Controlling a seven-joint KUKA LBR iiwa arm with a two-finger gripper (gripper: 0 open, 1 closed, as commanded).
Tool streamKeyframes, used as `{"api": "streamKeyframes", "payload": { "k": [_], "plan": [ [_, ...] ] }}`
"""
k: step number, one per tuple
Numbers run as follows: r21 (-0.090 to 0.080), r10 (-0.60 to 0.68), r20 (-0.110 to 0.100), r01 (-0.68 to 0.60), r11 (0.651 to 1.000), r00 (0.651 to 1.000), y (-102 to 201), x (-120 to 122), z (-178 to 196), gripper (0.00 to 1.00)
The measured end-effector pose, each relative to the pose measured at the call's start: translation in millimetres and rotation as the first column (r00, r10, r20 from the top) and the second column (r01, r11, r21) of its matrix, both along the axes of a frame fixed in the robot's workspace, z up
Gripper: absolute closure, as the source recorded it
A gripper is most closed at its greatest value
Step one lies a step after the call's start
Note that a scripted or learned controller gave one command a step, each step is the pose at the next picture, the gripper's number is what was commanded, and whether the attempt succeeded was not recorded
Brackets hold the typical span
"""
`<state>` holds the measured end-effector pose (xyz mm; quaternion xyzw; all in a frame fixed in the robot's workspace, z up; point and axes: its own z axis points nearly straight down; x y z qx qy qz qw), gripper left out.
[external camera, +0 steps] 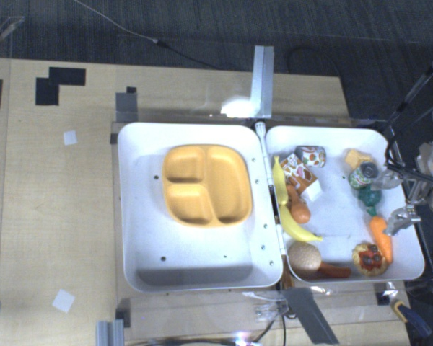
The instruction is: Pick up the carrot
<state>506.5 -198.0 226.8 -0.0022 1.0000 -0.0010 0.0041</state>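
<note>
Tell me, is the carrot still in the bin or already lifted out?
In the bin. The carrot lies on the floor of the right bin near its right wall, beside the pizza slice.

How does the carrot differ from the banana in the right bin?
The carrot is orange; the banana is yellow. The carrot is shorter and nearly straight, the banana longer and curved. The carrot lies near the right bin's right wall, close to the pincer; the banana lies along its left wall. Both are elongated and lie flat in that bin.
</note>
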Motion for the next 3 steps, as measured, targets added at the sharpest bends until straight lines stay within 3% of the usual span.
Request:
{"api": "streamKeyframes", "payload": {
  "k": [1,2,3],
  "plan": [
    [-0.002,0.097,0.005,-0.097,0.995,0.995,-7,0,-125,0.00],
    [-0.005,0.105,0.011,-0.105,0.994,0.994,-6,4,-113,1.00],
    [-0.002,0.208,0.002,-0.208,0.978,0.978,-7,8,-91,1.00]
  ]
}}
